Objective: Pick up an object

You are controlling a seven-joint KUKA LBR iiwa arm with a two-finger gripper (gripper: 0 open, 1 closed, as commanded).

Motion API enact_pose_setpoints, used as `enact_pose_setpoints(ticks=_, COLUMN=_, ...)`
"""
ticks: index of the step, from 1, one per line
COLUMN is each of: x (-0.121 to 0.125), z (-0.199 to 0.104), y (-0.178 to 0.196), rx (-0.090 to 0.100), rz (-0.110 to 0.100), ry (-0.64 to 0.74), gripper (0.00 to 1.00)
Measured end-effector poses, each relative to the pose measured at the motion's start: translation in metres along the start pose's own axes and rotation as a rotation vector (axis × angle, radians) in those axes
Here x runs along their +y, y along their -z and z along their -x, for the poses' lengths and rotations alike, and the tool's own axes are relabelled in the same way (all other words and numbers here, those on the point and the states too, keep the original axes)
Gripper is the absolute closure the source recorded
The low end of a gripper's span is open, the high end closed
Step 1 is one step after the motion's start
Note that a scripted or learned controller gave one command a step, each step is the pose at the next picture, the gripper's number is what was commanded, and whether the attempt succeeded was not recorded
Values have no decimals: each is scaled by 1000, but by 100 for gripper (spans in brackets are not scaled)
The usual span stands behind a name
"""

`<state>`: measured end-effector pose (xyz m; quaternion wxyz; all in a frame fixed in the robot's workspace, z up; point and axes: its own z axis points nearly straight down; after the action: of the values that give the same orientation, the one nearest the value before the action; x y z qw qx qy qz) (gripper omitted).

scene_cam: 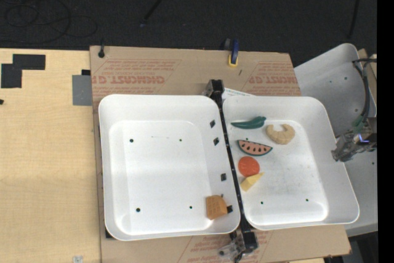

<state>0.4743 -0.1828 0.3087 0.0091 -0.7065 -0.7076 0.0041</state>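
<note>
The right bin (332, 206) holds several small toy foods along its left side. A green pepper (248, 123) lies at the top, with a beige curled pastry (281, 133) just right of it. Below them come a watermelon slice (254, 147), a red round piece (249, 165) and a small yellow wedge (250, 182) touching the red one. In the left bin (117, 194) a brown block (215, 207) rests in the near right corner against the wall.
The bins stand on a cardboard sheet (160, 74) on a wooden bench (43, 163). A black divider clip strip (223, 145) runs between the bins. A grey-white mounting plate (332, 77) with cables (352, 146) sits beyond the right bin's edge.
</note>
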Motion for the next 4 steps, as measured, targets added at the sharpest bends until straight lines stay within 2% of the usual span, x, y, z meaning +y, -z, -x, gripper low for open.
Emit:
enact_pose_setpoints(ticks=1, x=34, z=10, y=158, rx=-14, rz=34, ry=0, gripper=100)
enact_pose_setpoints(ticks=2, x=-3, z=-66, y=203, rx=-6, rz=23, ry=5, gripper=100)
enact_pose_setpoints(ticks=3, x=-2, z=-133, y=229, rx=-6, rz=19, ry=6, gripper=100)
enact_pose_setpoints(ticks=4, x=-2, z=-204, y=227, rx=-6, rz=15, ry=7, gripper=100)
